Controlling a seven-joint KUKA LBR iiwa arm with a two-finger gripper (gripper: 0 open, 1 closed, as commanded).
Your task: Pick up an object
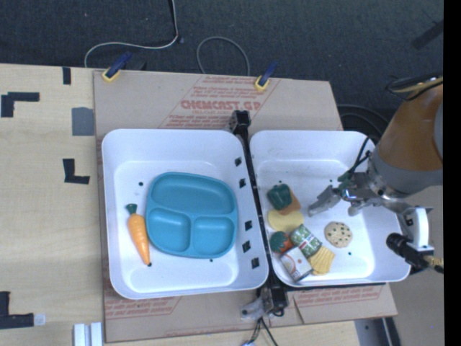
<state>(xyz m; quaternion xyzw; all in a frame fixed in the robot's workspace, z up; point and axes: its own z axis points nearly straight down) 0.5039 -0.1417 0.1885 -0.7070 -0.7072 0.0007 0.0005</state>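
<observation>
Left bin (115,193): blue divided plate (192,215) at centre, carrot (138,236) at its 9 o'clock. Right bin (317,146): gripper (333,199), jaws spread, holding nothing; cookie (338,233) at its 5 o'clock; green pepper (279,194) at its 9 o'clock.

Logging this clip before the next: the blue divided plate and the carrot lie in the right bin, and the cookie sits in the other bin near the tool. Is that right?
Not quite. The camera view shows the blue divided plate and the carrot in the left bin, not the right. The cookie does sit in the other, right bin, near the tool.
</observation>
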